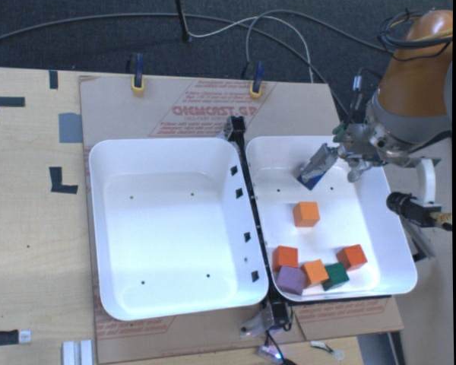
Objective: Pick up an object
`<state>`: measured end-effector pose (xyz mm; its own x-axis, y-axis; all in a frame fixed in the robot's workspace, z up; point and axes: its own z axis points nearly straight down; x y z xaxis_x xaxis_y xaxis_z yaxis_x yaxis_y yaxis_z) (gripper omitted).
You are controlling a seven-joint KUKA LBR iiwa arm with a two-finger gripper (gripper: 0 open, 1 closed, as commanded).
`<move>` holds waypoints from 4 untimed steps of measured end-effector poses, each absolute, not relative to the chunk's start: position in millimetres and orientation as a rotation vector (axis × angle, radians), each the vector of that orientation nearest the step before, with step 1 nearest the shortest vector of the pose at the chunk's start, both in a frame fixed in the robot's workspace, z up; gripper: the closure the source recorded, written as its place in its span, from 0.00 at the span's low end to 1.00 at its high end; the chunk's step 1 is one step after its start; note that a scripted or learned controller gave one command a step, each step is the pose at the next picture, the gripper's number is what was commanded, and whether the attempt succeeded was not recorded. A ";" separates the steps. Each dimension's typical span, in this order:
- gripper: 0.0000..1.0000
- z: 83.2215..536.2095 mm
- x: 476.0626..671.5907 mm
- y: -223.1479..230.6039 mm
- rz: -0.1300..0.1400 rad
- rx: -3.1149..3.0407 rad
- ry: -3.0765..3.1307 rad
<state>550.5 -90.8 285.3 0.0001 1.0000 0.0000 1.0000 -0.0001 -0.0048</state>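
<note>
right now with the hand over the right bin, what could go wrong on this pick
Two risks. The hand hangs over bare floor near the back of the right white bin, so closing here would likely catch nothing; the lone orange cube sits nearer the front. The front cluster is tight: the purple block touches the small orange block, so the fingers could nudge neighbours.

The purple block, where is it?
In the camera view, the purple block sits in the right bin, at its near left corner, touching a red block behind it and an orange block on its right.
</note>
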 end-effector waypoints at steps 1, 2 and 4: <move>0.00 287.5 551.2 -90.8 0.000 -2.221 -2.222; 0.00 236.6 555.6 -99.2 0.005 -2.219 -2.219; 0.00 135.6 547.5 -105.9 0.004 -2.219 -2.220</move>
<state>547.5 -105.9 135.6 -0.0004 1.0000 0.0005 1.0000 0.0004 -0.0042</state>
